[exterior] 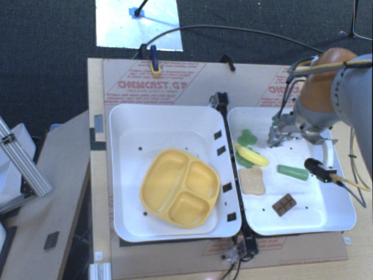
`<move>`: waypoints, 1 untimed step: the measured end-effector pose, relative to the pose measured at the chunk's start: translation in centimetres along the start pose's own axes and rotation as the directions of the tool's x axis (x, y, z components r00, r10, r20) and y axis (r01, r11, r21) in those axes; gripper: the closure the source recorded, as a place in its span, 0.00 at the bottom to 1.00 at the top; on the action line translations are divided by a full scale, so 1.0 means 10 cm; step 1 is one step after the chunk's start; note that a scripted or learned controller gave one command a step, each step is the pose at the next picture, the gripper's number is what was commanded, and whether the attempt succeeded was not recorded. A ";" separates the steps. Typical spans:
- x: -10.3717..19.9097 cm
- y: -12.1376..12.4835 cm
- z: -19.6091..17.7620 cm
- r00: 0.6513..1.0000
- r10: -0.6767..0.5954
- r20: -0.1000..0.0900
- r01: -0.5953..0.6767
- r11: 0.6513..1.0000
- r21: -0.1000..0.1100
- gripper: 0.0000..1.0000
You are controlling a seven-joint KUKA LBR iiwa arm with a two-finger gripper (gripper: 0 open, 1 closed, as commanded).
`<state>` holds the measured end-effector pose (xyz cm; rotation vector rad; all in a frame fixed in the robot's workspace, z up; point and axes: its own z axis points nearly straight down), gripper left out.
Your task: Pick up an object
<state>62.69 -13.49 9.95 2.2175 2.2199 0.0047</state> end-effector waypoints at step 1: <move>-0.07 0.01 -0.46 1.000 0.001 0.001 -0.001 1.000 -0.002 1.00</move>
